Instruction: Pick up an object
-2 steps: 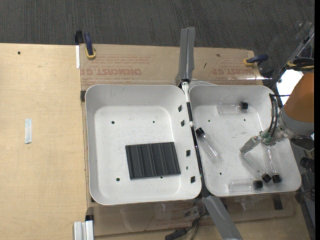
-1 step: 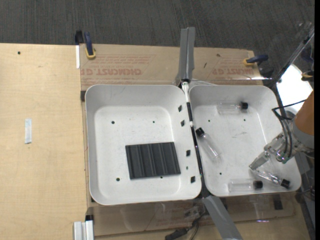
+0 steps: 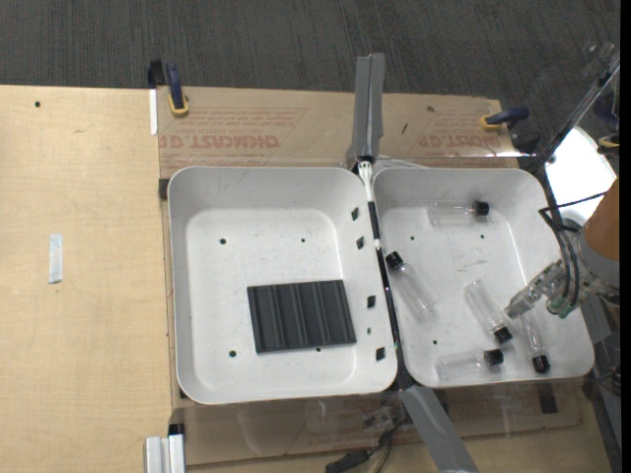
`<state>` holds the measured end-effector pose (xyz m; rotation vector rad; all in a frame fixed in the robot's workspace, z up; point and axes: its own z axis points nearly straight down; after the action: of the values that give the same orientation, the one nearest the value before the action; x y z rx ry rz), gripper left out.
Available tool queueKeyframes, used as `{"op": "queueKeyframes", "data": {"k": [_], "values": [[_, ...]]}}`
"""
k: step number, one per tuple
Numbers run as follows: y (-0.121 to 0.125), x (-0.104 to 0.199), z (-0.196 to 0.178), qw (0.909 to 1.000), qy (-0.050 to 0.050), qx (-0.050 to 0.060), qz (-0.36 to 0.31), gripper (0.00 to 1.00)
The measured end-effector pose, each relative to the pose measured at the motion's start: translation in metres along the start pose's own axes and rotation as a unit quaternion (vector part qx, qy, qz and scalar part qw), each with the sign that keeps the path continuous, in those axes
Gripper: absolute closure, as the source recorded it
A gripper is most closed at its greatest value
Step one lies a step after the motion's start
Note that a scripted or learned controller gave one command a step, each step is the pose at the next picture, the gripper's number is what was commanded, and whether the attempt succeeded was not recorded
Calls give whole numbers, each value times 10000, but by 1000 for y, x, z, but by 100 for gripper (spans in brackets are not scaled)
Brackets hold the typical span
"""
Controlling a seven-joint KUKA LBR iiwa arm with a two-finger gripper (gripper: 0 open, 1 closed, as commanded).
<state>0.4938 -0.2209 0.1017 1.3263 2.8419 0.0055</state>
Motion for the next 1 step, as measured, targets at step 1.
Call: {"op": "queueKeyframes", "data": {"k": [1], "values": [[11,35,-121,9990,6,23,456,100]]}}
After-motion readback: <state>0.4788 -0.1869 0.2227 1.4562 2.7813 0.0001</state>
